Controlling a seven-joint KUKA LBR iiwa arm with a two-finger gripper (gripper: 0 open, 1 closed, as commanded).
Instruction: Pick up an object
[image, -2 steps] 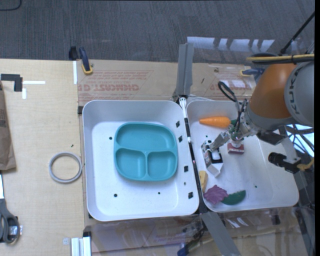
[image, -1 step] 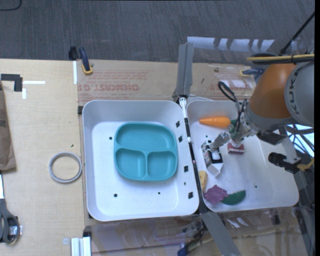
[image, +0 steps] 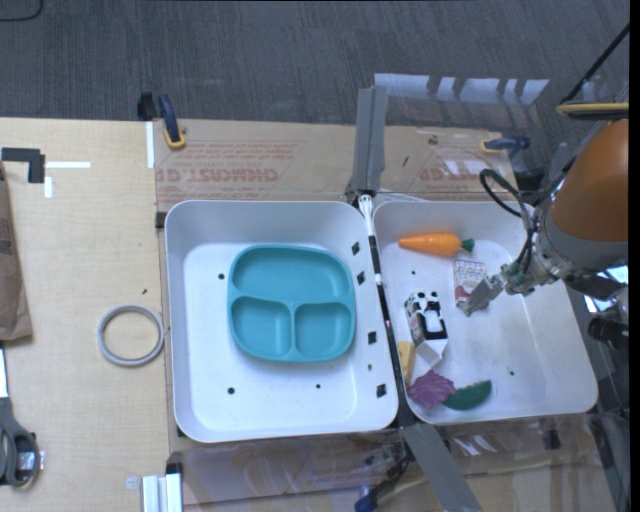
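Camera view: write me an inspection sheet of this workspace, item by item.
Surface: wooden bench bearing two shallow white bins, left bin and right bin.
Job's things: in the right bin, orange carrot, clear packet, black-and-white box, purple piece and green piece side by side at the near edge.
Clutter: teal divided plate in the left bin; tape ring on the bench.
Grippers: gripper low over the right bin, beside the clear packet; grasp cannot be judged.
Cables: black cable looping by the wrist.
Surroundings: grey carpet beyond the bench.
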